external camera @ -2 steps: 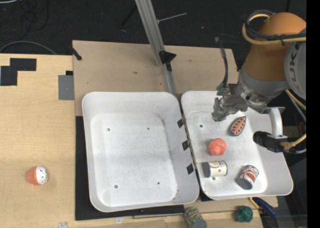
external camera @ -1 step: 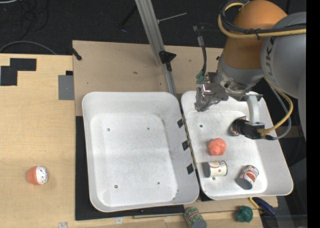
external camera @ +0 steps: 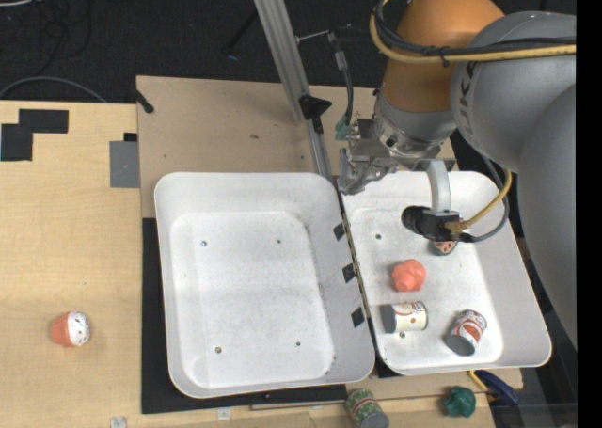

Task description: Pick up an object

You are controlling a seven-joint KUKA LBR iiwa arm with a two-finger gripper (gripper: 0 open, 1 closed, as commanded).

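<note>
Green lump [external camera: 460, 402]: sits at the bench's near edge, outside both bins, beside a small can [external camera: 363, 407].
Red ball [external camera: 408, 276]: in the right bin [external camera: 527, 341], near its middle (likeliest pick, I'd say).
Cup [external camera: 406, 317]: lying on its side just in front of the ball, long axis left-right.
Striped can [external camera: 466, 331]: tipped over, right of the cup.
Gripper [external camera: 360, 172]: at the bin's far left corner; ball lies toward the camera and rightward.
Grip: cannot tell.

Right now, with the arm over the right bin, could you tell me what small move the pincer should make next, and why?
Probably a short shift toward the bin's near side, then down. The pincer hangs at the far left corner of the right bin, over bare floor, while the orange-red lump, the white cup and the red-and-white can all lie nearer the front. The lump looks closest.
</note>
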